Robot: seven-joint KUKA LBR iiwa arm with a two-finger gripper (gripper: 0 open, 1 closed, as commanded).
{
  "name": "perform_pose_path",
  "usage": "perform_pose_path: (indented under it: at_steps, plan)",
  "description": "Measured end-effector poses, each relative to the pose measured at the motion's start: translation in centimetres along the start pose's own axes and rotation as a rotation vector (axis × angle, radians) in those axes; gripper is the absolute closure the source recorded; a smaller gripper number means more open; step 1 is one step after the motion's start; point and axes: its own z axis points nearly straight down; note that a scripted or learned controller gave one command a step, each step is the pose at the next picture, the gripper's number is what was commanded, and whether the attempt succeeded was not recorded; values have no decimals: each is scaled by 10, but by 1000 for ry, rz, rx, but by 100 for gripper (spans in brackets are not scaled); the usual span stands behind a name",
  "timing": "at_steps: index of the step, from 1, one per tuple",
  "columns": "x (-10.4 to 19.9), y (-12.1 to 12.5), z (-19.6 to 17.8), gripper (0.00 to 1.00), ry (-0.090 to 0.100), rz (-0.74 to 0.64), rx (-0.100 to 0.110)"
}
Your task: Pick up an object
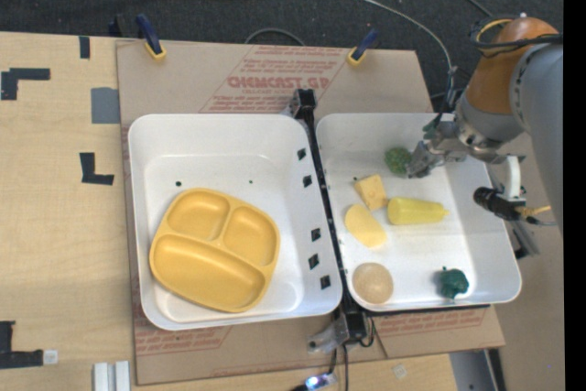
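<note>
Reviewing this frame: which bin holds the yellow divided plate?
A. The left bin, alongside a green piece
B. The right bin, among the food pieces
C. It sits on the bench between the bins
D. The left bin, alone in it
D: the yellow three-compartment plastic plate lies by itself in the shallow white left bin, while the small food pieces, such as the yellow corn-shaped piece, lie in the shallow white right bin.

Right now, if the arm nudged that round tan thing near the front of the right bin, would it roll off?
The round tan piece looks smooth and domed, so it may slide or roll a little. It lies close to the right bin's front rim, which would likely stop it. It looks like a light toy food, probably rigid.
</note>
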Motion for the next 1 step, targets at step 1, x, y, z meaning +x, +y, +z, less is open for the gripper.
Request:
perform_pose_path:
  at_steps: [1]
  plan:
    - [0, 5, -64, 100, -2, 3, -8]
